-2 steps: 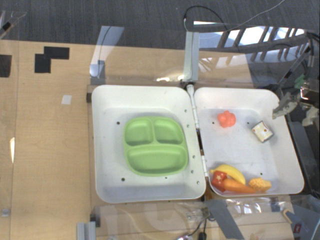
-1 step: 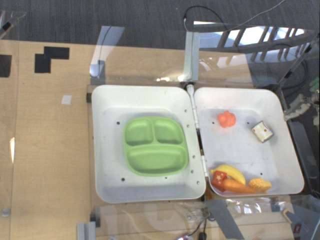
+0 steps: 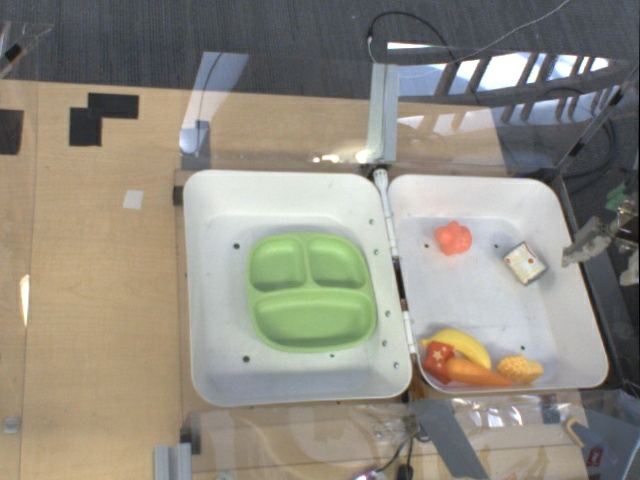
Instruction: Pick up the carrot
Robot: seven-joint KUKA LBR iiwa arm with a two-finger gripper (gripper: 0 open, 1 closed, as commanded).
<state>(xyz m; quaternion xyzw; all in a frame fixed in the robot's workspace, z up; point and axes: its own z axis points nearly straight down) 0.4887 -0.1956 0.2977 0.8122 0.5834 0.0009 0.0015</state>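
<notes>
Right bin [image 3: 560, 218], carrot [image 3: 478, 373] at near edge

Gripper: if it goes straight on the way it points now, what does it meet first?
Probably the small white block, just left of the gripper, which points leftward over the right bin's rim. The carrot lies off that line, by the near wall. Gripper height unclear.

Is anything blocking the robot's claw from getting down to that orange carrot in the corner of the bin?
Nothing lies on the orange carrot, but it is crowded: a yellow banana and a red pepper touch it, and the white bin's near wall runs alongside.
</notes>
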